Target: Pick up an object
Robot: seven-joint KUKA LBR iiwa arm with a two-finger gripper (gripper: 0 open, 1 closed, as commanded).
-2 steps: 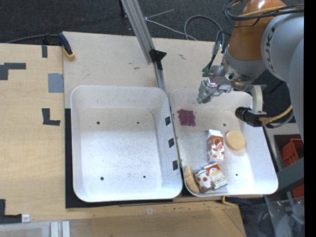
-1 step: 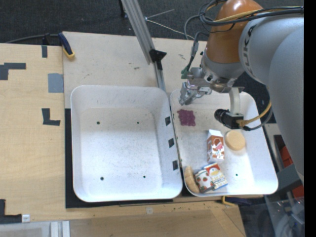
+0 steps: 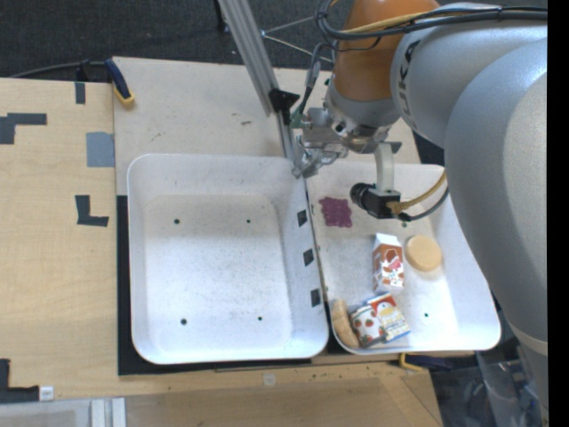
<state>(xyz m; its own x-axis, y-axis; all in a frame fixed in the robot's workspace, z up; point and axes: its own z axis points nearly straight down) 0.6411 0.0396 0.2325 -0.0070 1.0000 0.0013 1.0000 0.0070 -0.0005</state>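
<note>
We could not tell the end effector [image 3: 307, 160] state. Beside the purple piece [image 3: 336, 211], the small carton [image 3: 388, 263] looked light, stiff; grip its flat sides.

The grey arm [image 3: 498, 149] fills the right side of the frame, reaching toward upper centre. Its orange band [image 3: 378, 38] sits near the top, above the wrist. Below it the gripper [image 3: 307, 160] points down and left, just above mid-frame.
</note>
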